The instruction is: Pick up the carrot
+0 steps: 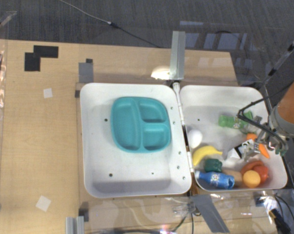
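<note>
Gripper [254, 147] is down in the right bin [210, 94], right over the carrot [262, 149] by the far-right wall; whether it's clamped, I cannot tell. Risk: the tomato [256, 168] and orange [251, 179] crowd close, so it could slip out

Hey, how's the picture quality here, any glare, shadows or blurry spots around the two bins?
Camera view: a bright glare spot sits on the bench just above the left white bin; a soft shadow lies along that bin's lower inside; the teal divided plate is sharp; the grey arm's gripper and small orange carrot in the right white bin look smeared and cluttered.
</note>
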Motion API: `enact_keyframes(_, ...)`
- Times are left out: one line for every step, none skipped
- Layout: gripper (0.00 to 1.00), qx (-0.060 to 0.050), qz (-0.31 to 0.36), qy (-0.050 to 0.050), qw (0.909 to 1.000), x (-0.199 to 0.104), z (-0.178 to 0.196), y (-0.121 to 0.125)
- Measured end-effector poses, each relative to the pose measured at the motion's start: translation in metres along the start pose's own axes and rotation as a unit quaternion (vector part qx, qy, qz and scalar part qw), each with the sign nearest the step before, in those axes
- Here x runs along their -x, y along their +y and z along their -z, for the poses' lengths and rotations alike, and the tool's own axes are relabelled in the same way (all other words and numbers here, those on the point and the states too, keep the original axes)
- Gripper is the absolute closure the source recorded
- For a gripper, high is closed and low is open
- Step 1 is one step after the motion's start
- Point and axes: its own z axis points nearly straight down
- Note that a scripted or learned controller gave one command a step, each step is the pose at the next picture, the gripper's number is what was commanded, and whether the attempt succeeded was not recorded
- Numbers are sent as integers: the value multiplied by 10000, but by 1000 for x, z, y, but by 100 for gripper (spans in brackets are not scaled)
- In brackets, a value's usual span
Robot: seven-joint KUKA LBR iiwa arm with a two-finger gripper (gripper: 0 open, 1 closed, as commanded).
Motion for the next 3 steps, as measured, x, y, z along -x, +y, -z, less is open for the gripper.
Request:
enact_keyframes(0, -3, -337, -41, 9994, -7, 1, -2)
enact_keyframes(0, -7, -616, 105, 9980, 22, -3, 6)
enact_keyframes(0, -6, -1320, 117, 9912, 33, -4, 11)
